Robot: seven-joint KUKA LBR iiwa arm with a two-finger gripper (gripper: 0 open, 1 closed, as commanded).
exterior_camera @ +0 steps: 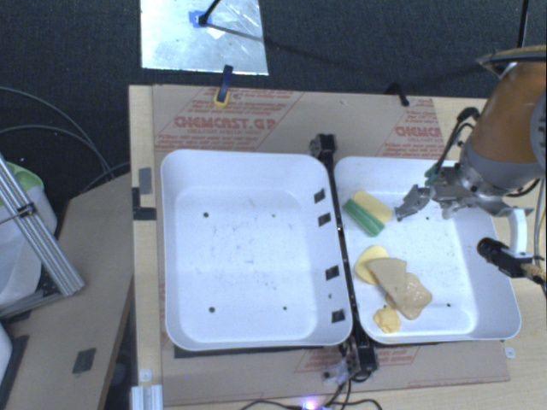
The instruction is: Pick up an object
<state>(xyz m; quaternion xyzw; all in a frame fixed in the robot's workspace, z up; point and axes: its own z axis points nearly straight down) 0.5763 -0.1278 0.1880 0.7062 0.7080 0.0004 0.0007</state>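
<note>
Bulky rounded arm segment, orange-brown banded over grey casing. Thin black cables looping along the 9 o'clock side. Small grey metal two-finger tool with a teal spot near its base. White bracket and black knob at 6 o'clock.

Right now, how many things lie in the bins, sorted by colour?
Yellow and green: 1, the sponge
Yellow: 2, the flat yellow piece and the small yellow piece
Tan: 1, the tan piece
Total: 4, all in the right bin
</note>
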